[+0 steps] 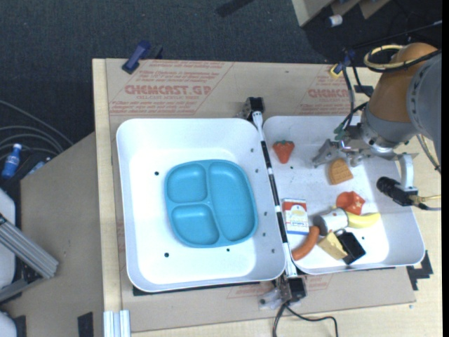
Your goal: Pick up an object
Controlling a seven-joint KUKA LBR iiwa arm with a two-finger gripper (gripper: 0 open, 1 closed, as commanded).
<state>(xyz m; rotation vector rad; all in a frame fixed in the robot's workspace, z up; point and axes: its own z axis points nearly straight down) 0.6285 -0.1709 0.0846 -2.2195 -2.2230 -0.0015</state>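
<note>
1. Your arm (403, 83) reaches in from the right over the right bin (414, 241). The gripper (342, 149) hangs over the bin's upper middle, metal fingers splayed apart, with nothing visible between them.

2. The left bin (140, 188) bears a blue plate (210, 202) with three wells. Judge it stiff, wide and flat, a poor fit for this gripper.

3. The sausage (306, 244) lies low in the right bin, touching the box (295, 215) and the wedge (331, 245). It looks smooth and round, so it is likely to roll out of a pinch. Take it across the middle.

4. The box lies flat against the bin's left wall. It is probably light and stiff. Its narrow width is the place to grip.

5. The banana (365, 220) is curved and likely slick. It sits crowded among the red lump (351, 202), a white piece (334, 220) and a black block (351, 246).

6. The tan slice (339, 171) lies just below the fingers, the nearest candidate. It looks thin, flat and light. You must catch its edges, since there is little height to hold.

7. The strawberry (283, 150) sits alone to the gripper's left. It is small, probably hard plastic, and easiest to close around at its widest part.
</note>
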